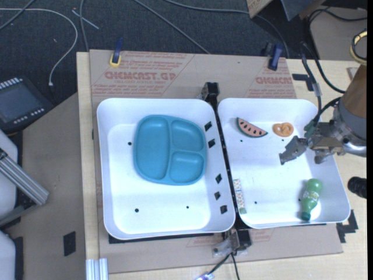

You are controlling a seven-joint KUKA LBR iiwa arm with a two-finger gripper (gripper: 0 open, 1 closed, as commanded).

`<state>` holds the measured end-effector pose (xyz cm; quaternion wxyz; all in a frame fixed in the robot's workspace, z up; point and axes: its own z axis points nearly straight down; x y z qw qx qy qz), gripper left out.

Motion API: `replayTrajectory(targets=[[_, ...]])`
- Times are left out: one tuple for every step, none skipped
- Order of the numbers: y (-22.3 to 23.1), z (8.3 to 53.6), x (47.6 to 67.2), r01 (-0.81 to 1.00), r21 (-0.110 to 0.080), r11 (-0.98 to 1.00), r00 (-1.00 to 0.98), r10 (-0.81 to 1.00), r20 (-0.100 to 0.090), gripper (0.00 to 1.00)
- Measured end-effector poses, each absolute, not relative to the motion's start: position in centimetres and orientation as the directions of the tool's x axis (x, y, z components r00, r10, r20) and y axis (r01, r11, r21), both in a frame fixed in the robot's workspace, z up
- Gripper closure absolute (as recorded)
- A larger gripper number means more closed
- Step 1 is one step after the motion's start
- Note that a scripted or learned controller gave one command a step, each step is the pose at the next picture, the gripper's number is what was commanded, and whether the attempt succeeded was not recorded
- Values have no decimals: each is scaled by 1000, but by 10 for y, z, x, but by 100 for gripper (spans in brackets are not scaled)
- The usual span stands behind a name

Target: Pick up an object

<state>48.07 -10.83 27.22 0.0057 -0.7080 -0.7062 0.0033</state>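
**Gripper over the right bin, nothing between its fingers**

Where the arm [354, 107] enters at the right edge of the frame, its gripper [304, 150] hangs over the right-hand part of the right bin [256, 214]. The fingers [289, 151] are spread apart, one dark finger reaching left toward the bin's middle and the other pointing down near the bin's right wall; nothing lies between them. Three loose objects lie in this bin. A watermelon slice toy [251, 128] rests in the upper left part of the bin, and a small orange pretzel-shaped piece [283, 129] sits just to its right, above and to the left of the gripper. A green bottle [310, 199] lies tilted in the lower right corner of the bin, below the gripper and apart from it. A narrow printed strip [238, 193] lies along the bin's left wall, lower down. At the centre-left of the frame, the left bin [116, 174] holds a blue divided plate [170, 149] with three compartments. Both bins rest on the worktop [163, 69], a cardboard-coloured board with red print, clamped at its top edge by two blue clamps [116, 52].
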Motion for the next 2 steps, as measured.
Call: replayTrajectory(targets=[[-108, 277, 483, 1000, -1, 1, -1, 1000, 2, 0], [-113, 233, 483, 1000, -7, -1, 1, 1000, 2, 0]])
